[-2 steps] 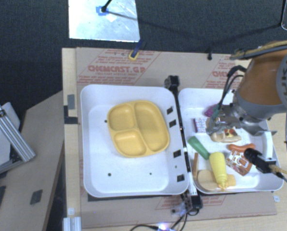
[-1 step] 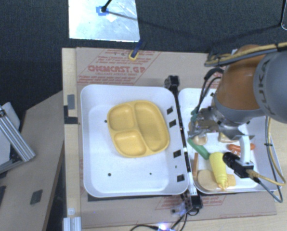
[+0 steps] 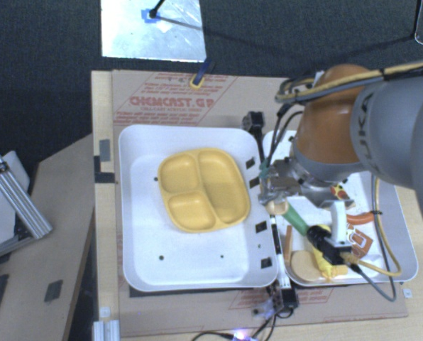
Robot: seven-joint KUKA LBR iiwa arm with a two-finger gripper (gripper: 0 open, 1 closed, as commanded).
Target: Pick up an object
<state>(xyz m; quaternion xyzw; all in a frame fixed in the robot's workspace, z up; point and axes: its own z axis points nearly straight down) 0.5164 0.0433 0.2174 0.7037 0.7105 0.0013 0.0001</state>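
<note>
Arm [image 3: 353, 130]: nearest to the camera. It was grey with an orange band, reached in from the right and hung over the right bin, covering its far part.
Tool [image 3: 277, 192]: it was low at the left side of the right bin, just beside the walls where the two bins met. I cannot tell if it was released, clenched or grasping something.
Beige round thing [image 3: 274, 207]: small, directly under the tool in the picture. I cannot tell if it was touching the tool or only beside it.
Green object [image 3: 295, 221]: long, it lay slanted in the right bin, just beside the beige round thing.
Tan disc [image 3: 304, 266]: flat and round, it lay in the near left corner of the right bin.
Orange object [image 3: 360, 217]: it lay in the right bin, to the right of the tool.
Right bin [image 3: 404, 258]: white and shallow.
Left bin [image 3: 137, 212]: white and shallow, side by side with the right bin.
Yellow plate [image 3: 203, 189]: it had three compartments and lay flat in the middle of the left bin, a little turned, apart from the tool.
Cardboard sheet [image 3: 176, 101]: brown with red print, it lay under both bins.
Surface [image 3: 103, 219]: pale brown, it carried the cardboard sheet.
</note>
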